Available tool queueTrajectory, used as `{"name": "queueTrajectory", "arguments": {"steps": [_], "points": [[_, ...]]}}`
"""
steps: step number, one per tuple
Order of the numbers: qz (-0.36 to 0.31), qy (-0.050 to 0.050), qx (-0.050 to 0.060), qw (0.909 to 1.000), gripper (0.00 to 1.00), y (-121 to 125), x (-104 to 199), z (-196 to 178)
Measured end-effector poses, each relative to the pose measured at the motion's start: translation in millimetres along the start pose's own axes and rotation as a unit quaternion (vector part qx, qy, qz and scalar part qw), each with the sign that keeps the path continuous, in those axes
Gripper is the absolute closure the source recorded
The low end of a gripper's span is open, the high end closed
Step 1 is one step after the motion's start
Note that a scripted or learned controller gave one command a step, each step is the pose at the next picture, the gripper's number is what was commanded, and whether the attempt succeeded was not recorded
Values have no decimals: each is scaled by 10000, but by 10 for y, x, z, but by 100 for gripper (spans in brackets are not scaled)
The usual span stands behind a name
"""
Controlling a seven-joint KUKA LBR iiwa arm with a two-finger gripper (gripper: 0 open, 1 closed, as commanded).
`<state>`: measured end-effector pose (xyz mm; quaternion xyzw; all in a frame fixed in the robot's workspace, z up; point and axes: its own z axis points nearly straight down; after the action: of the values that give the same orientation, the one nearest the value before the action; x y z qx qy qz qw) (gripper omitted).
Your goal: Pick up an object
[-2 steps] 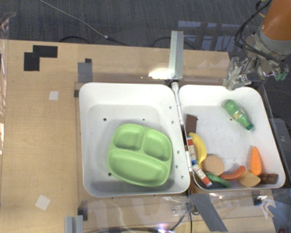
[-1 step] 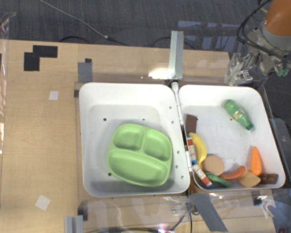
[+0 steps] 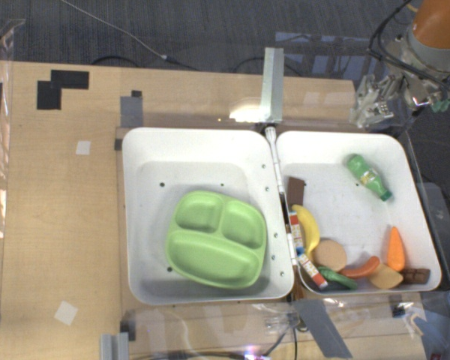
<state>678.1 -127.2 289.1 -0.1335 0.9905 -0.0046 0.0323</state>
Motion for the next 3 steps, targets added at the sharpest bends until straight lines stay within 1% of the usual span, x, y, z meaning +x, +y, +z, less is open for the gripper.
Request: {"name": "queueTrajectory", "arguments": {"steps": [3], "points": [[1,-184,53,9998,100,-3,-97,-429]]}}
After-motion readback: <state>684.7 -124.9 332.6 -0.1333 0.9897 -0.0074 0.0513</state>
